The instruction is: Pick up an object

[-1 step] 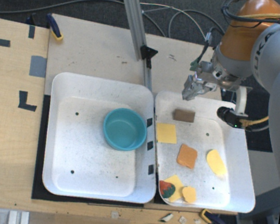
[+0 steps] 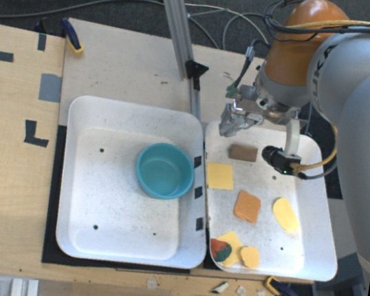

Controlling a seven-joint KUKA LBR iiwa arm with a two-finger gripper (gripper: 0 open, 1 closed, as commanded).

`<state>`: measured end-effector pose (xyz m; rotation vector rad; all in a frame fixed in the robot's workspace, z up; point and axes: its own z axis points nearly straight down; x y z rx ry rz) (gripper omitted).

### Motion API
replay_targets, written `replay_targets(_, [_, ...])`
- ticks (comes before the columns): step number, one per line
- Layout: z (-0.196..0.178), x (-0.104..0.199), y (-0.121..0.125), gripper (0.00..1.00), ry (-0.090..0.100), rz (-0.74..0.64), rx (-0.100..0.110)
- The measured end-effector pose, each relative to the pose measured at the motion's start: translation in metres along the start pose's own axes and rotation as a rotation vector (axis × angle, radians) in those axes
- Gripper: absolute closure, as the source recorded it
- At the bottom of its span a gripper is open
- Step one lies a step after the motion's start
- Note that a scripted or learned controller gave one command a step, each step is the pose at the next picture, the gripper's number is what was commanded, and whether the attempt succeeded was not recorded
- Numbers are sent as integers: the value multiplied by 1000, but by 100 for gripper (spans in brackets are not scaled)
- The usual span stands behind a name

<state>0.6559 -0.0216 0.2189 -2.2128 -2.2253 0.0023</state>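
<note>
Front edge of counter (image 2: 3, 150): small white scraps (image 2: 231, 288) lie just below the right bin, beside a blue and yellow clamp (image 2: 281, 289).
Right bin (image 2: 317, 259), near end: a round yellow piece (image 2: 249, 257) touches a yellow, red and green toy (image 2: 226, 246) by the bin's front left corner.
Right bin, middle: an orange block (image 2: 247, 207) sits between a flat yellow square (image 2: 220, 176) and a yellow oval piece (image 2: 286, 215), each apart from the others.
Right bin, far end: a brown block (image 2: 243, 152) lies flat near the back wall, just below the tool.
Left bin (image 2: 74, 231): a teal bowl (image 2: 165, 170) stands upright towards its right side.
Tool (image 2: 232, 127): hangs over the far left corner of the right bin, close above the brown block; nothing is seen in it, and I cannot tell whether it is released or clenched.
Arm (image 2: 336, 70): grey with an orange band, reaching in from the right.
Far counter: a grey pole (image 2: 179, 31) slants up behind the bins; another blue and yellow clamp (image 2: 72, 35) sits at the far left corner.
</note>
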Motion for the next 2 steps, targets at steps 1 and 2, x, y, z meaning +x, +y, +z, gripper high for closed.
replay_targets(1, [-8, 59, -20, 100, 1, -2, 0])
replay_targets(2, [0, 113, -48, 100, 0, -1, 1])
